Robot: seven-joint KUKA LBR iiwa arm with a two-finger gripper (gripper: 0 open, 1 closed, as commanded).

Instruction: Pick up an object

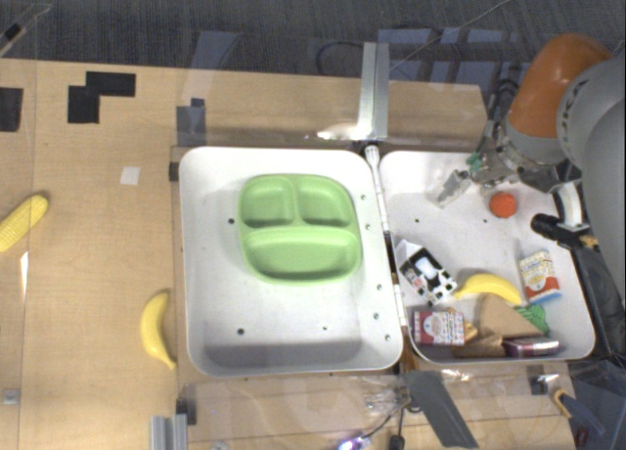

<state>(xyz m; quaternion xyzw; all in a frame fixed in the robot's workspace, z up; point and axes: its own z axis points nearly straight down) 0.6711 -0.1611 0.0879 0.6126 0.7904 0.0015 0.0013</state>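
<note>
Red snack box (439, 326) is seen at right bin's (430, 228) near rim; banana (489, 288) just behind. End effector (454, 186), fingers spread, is poised left of orange ball (503, 204), pinching nothing.

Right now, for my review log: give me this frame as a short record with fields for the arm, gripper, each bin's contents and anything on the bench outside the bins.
arm: enters from the right, above the right bin
gripper: low over the right bin's back area, nothing seen held
left bin: green divided plate
right bin: orange ball, banana, black-and-white item, small cartons and packets
bench: corn cob, second banana left of the bins
</note>
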